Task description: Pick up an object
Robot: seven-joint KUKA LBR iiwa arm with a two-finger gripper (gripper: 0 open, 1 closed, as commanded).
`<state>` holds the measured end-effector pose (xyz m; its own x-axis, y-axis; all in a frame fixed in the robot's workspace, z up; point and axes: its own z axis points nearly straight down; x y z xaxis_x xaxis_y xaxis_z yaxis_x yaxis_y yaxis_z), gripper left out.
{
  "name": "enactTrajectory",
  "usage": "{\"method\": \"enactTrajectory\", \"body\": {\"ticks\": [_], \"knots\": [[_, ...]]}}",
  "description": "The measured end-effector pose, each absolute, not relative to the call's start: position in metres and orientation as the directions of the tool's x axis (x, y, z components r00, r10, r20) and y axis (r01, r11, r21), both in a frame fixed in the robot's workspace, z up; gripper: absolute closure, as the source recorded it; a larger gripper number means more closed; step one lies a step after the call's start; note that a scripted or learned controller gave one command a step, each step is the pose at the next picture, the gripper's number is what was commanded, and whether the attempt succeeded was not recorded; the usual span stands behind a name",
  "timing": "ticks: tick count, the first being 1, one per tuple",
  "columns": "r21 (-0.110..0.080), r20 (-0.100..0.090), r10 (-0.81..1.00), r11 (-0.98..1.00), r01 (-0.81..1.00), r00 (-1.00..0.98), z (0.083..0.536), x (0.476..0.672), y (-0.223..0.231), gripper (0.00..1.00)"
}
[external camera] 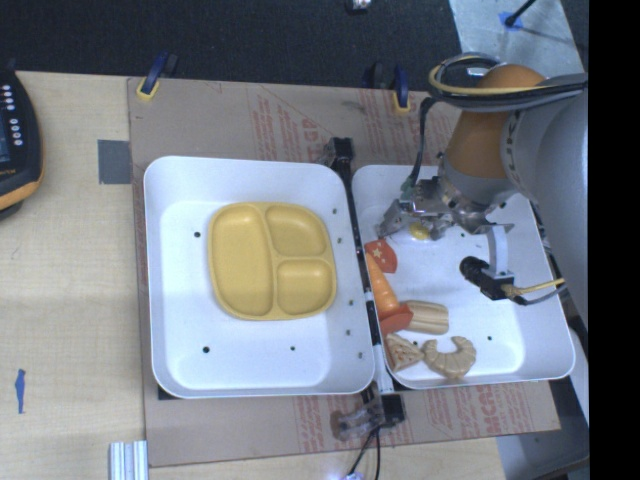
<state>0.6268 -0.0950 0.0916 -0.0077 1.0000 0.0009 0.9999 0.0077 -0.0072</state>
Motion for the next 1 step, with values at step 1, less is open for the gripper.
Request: {"method": "enactTrajectory", "body": {"ticks": [1], "knots": [[0.001,-0.002,1.0,0.007,1.0,-0.007,0.0926,0.6578,-0.1194,0.0]]}}
